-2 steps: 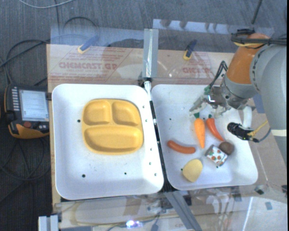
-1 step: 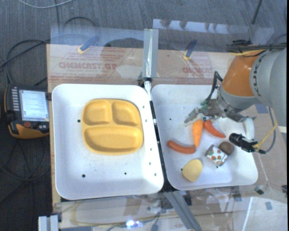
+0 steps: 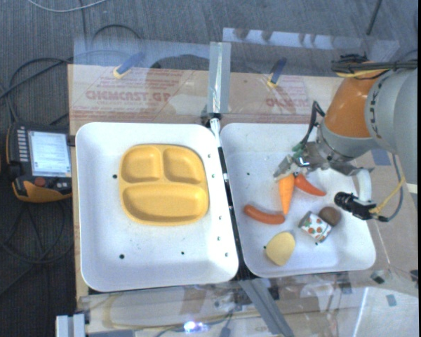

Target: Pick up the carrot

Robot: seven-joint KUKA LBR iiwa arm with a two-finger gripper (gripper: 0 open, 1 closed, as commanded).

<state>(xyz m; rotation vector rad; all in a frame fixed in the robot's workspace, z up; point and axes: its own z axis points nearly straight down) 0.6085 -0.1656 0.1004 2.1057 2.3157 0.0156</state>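
The carrot (image 3: 286, 192) lies just below the gripper (image 3: 292, 164), its long axis near vertical, tip downward. I cannot tell the gripper's state.

Two white bins (image 3: 91, 209) sit side by side. The left one holds one yellow tray (image 3: 164, 183). The right bin (image 3: 252, 160) holds one carrot (image 3: 286, 192), two orange-red sausages (image 3: 264, 215), one yellow potato (image 3: 281, 248), one brown lump (image 3: 330, 215) and one patterned cube (image 3: 313, 226).
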